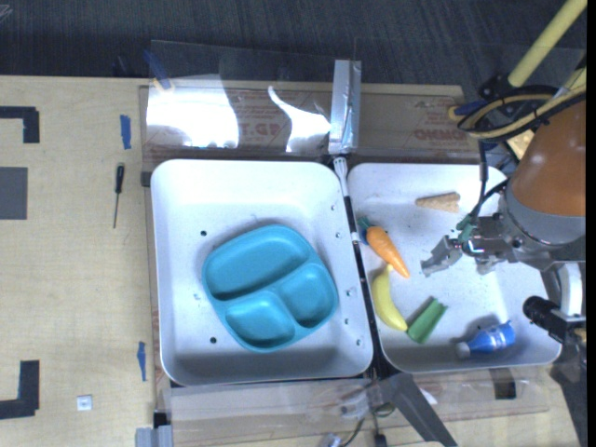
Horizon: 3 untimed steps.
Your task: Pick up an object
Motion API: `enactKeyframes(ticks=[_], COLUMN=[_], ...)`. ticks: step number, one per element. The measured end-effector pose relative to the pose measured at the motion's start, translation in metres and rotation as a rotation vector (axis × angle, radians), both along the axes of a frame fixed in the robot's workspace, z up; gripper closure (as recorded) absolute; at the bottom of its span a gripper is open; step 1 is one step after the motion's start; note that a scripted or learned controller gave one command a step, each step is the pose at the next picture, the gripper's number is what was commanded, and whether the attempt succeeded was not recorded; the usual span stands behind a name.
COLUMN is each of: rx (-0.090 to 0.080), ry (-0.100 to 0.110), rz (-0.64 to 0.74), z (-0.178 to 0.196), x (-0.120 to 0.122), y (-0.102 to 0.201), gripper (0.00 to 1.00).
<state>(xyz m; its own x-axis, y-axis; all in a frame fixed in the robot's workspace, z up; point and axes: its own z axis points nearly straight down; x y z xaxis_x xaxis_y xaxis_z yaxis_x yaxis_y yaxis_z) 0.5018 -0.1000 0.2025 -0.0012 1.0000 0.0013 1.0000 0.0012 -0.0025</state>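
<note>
The right bin (521,180) holds an orange carrot (386,250), a yellow banana (387,301), a green block (426,320), a tan bread-like piece (438,201) and a blue-and-white object (488,339). My gripper (446,256) hangs over the middle of this bin, just right of the carrot and above the green block. Its fingers (434,264) are spread apart with nothing between them. The arm's orange band (557,166) sits at the right edge.
The left bin (177,212) holds a blue divided tray (269,286). A clear plastic sheet and a metal divider (345,105) stand behind the bins. Cables (503,105) hang near the arm at the upper right.
</note>
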Motion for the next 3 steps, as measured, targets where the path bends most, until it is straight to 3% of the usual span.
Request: enactKeyframes(ticks=[1, 2, 3], rx=[-0.004, -0.003, -0.003], ry=[-0.014, -0.008, -0.018], rz=[0.152, 0.164, 0.248], z=[-0.113, -0.115, -0.011], x=[0.116, 0.063, 0.089], y=[-0.026, 0.001, 0.028], gripper=[0.0, 0.0, 0.0])
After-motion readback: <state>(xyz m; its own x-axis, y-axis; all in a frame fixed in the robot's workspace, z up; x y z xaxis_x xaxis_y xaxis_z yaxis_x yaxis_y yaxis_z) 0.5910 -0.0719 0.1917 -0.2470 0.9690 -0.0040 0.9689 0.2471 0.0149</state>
